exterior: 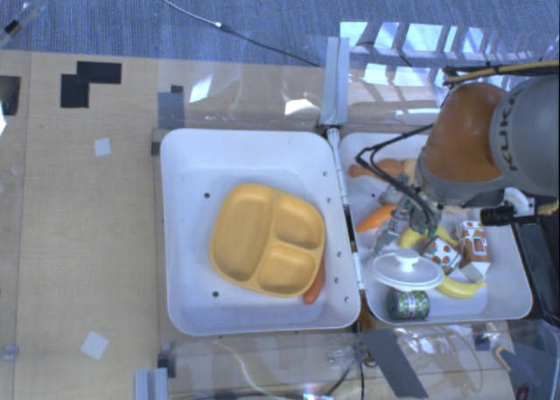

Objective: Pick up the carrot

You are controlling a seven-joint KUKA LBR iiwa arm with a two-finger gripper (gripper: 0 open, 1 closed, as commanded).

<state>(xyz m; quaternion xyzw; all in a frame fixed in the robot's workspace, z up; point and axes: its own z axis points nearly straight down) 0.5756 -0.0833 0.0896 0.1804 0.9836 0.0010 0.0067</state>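
The carrot [375, 218] is a small orange piece lying near the left wall of the right bin [516, 306], tip pointing down-left. My gripper [401, 217] hangs below the grey and orange wrist [468, 140], right beside the carrot's thicker end. Cables and the gripper body cover the point where they meet, so I cannot tell whether they touch.
Around the gripper lie a white lidded bowl [407, 270], a green can [408, 305], a banana [461, 287], two small cartons [446, 255] and an orange-brown item [388, 168] further back. The left bin [184, 302] holds a yellow divided plate [267, 239] with a red-orange sausage [313, 287] at its edge.
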